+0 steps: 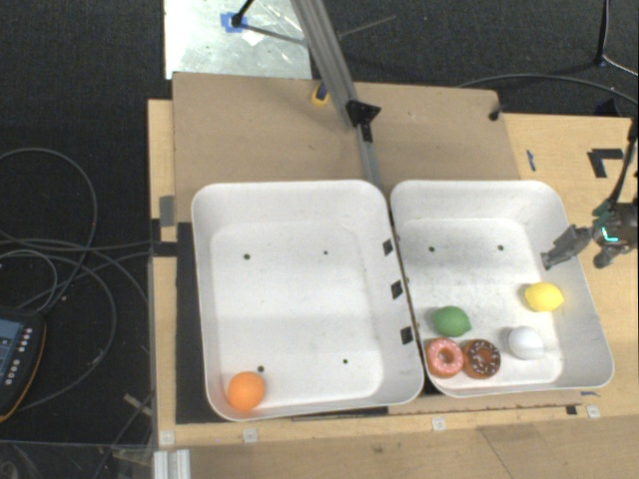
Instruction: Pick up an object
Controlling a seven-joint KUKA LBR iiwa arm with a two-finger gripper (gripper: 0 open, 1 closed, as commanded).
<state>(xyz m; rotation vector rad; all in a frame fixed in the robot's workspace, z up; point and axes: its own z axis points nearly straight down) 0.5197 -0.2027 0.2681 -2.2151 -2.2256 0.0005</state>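
Observation:
The right bin (469, 203) holds a yellow lemon-like object (543, 296), a green round object (451, 319), a pink-iced donut (444, 357), a chocolate donut (481, 358) and a white ball (525, 342), all near its front. An orange ball (245, 390) lies in the front left corner of the left bin (290, 203). My gripper (584, 254) hangs at the right bin's right rim, just above and behind the lemon. Its two dark fingers are spread open with nothing between them.
A grey pole (329, 58) slants from the top of the view down to the gap between the bins. Black clips (396, 289) join the bins along their shared wall. Cables and a pendant (15, 352) lie on the floor at the left.

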